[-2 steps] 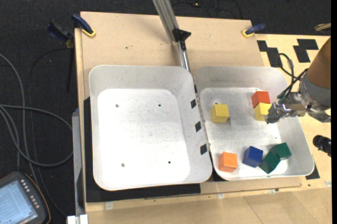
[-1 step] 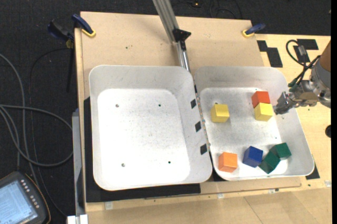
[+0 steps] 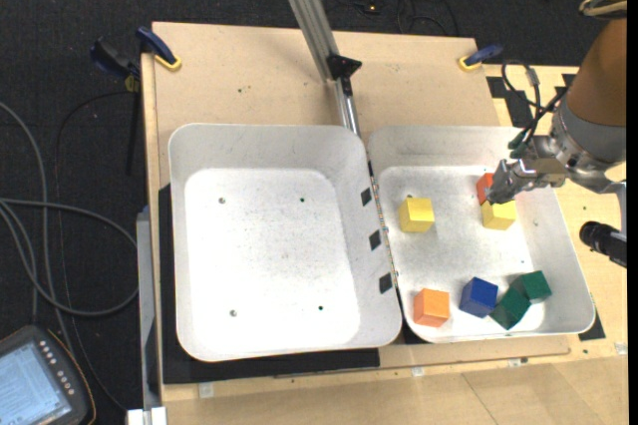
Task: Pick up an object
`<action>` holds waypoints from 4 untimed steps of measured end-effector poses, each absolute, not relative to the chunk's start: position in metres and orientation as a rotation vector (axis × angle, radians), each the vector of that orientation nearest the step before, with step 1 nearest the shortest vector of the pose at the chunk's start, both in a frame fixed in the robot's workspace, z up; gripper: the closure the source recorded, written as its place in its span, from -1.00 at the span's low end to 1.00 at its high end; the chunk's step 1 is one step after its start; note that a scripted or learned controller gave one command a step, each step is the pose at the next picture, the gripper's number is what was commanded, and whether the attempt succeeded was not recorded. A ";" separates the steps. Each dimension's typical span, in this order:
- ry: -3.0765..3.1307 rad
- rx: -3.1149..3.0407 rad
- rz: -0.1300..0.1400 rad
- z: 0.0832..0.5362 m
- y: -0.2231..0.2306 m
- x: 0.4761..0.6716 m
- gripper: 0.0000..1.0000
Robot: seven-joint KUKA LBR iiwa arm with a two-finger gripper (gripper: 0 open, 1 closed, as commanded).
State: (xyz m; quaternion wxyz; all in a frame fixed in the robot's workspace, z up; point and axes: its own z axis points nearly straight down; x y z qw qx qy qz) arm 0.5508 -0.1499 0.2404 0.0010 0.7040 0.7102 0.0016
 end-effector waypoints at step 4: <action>2.231 2.212 0.002 0.237 0.053 0.593 1.00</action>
